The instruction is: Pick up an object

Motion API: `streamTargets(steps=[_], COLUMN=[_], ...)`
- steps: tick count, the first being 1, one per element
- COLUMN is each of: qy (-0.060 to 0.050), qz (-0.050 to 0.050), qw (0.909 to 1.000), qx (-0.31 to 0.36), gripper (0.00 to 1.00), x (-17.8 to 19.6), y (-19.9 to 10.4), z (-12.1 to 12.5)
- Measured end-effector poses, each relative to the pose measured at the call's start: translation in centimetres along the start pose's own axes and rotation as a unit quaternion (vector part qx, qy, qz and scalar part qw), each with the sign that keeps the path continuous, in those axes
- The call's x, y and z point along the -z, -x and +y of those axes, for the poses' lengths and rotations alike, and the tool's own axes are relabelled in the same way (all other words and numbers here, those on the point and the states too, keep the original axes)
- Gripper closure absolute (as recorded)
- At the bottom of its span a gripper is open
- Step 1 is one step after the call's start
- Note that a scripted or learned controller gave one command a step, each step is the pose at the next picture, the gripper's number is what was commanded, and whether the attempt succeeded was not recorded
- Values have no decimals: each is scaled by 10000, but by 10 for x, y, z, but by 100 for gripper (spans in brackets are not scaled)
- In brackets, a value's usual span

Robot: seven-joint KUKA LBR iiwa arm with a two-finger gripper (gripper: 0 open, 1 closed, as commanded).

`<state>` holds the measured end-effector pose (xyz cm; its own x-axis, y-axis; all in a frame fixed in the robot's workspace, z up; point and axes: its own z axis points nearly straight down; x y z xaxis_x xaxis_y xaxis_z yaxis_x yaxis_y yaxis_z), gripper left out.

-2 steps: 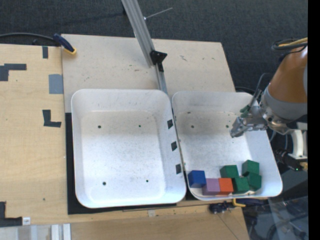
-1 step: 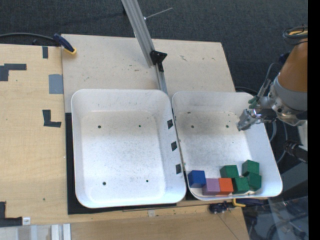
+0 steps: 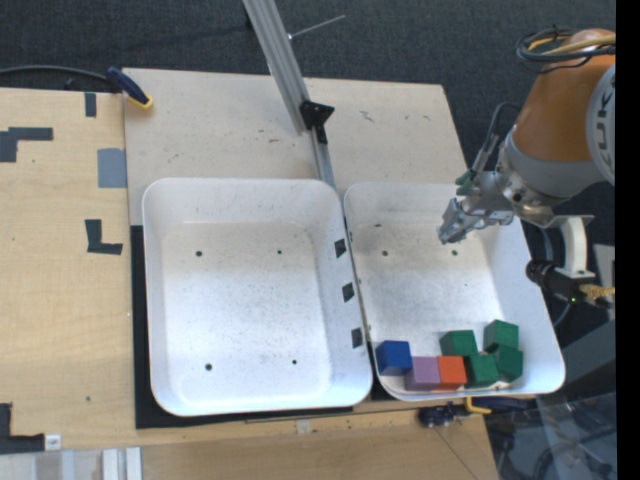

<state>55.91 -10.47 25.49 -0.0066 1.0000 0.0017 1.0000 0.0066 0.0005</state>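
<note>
Pincer (image 3: 452, 230) hangs tilted over right bin's (image 3: 520, 268) upper part

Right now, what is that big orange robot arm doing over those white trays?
The robot arm is reaching in over the right bin, and its gripper hangs above the bin's upper part with nothing seen between its fingers. Its job is to pick something up. The things to pick are little blocks bunched at the bin's near edge: a blue block, a purple block, an orange block and some green blocks. It is not touching any of them. The left bin sits beside it.
</note>
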Motion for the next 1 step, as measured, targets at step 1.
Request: streamTargets(steps=[1], qy=[-4], qz=[2], qw=[10000], qx=[1], gripper=[100], x=[5], y=[-53], z=[17])
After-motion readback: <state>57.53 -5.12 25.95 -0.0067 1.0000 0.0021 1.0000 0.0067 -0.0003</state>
